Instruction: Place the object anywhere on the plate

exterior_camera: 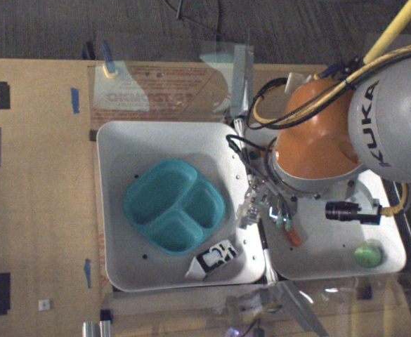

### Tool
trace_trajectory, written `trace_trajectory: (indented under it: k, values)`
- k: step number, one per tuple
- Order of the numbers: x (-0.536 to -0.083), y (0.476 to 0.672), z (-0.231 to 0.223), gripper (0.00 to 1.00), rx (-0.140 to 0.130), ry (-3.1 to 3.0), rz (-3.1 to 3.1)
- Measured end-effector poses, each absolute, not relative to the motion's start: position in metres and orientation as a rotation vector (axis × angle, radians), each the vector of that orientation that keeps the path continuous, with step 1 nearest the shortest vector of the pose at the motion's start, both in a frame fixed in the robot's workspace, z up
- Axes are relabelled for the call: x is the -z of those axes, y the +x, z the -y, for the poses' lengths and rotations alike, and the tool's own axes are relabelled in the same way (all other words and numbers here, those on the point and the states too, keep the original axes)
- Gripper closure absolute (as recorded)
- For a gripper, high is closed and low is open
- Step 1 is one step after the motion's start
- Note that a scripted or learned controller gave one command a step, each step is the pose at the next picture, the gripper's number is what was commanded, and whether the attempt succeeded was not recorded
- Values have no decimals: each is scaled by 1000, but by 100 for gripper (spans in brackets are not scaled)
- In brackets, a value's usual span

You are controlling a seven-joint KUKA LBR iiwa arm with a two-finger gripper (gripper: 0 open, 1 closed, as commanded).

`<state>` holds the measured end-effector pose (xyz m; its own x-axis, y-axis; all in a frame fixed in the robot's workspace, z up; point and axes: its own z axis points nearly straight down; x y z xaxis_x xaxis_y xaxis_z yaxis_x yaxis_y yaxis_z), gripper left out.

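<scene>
The gripper [260, 206] hangs over the divide between the bins, its grip impossible to read. The small green ball [367, 255] sits in the right bin's corner, well apart from the teal plate [173, 206]. It looks light and prone to rolling; best pinched across its middle.

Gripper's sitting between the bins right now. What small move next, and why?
Probably shift the gripper toward the green ball in the right bin. The gripper sits over the divider with nothing seen between its fingers, and the teal plate in the left bin carries nothing.
</scene>
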<state>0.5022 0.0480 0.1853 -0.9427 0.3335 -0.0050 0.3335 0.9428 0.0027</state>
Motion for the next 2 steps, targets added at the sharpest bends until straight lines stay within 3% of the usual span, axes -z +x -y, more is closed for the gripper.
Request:
trace_trajectory:
  k: [1, 2]
  values:
    - [-185, 490, -67, 100, -2, 282, -3127]
    - [-237, 481, -101, 100, -4, -51, -3135]
